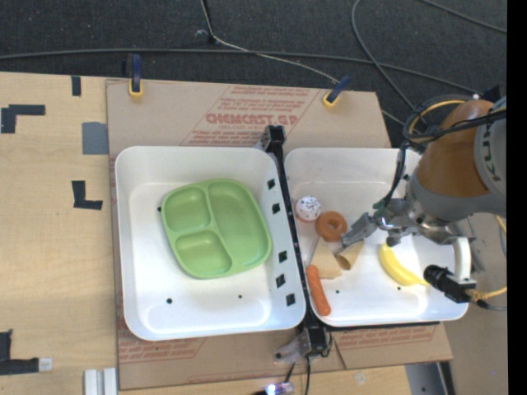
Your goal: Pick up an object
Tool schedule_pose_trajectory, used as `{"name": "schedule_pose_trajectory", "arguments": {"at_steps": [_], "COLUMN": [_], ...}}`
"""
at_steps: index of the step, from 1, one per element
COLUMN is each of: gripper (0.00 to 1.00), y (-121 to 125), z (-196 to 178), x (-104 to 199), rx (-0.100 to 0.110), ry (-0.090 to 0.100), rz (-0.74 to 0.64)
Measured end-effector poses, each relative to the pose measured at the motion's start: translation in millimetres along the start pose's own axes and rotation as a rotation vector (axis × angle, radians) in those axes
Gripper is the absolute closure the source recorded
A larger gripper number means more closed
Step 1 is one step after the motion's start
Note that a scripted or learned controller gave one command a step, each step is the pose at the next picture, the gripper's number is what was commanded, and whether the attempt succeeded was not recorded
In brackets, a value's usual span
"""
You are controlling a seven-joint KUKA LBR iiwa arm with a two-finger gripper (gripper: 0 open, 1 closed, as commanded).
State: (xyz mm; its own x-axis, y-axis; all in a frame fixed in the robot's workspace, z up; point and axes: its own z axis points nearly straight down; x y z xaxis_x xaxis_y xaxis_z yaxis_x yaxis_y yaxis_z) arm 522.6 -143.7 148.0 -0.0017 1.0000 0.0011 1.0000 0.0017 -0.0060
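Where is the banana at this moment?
In the camera view, the banana lies in the right bin, toward its lower right part, just below the gripper and to the right of the cone-shaped piece.

Even, fairly bright overhead light is falling across the bench w/ no hard hotspots. The two white bins [198,161] are reading near blown-out, losing surface detail, esp. the right bin floor. Soft, short shadows are sitting under the green tray [216,229] and beside the banana [399,267]. The arm [458,164] is looking slightly soft, its edges smeared. Dark carpet [247,15] up top is going murky. Overall pic is low-res, a bit grainy; small items are lacking crisp edges.
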Motion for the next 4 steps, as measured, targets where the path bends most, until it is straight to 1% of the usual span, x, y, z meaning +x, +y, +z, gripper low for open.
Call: {"name": "schedule_pose_trajectory", "arguments": {"at_steps": [1,2,3,4], "gripper": [0.00,0.00,1.00,1.00], "y": [0.2,1.1,1.4,-2.7], "z": [44.5,63.2,52.0,-9.8], "x": [5.1,5.1,4.7,4.6], "rx": [0.000,-0.008,-0.008,-0.010], "ry": [0.000,-0.003,-0.004,-0.002], "rz": [0.000,0.001,0.000,0.001]}}
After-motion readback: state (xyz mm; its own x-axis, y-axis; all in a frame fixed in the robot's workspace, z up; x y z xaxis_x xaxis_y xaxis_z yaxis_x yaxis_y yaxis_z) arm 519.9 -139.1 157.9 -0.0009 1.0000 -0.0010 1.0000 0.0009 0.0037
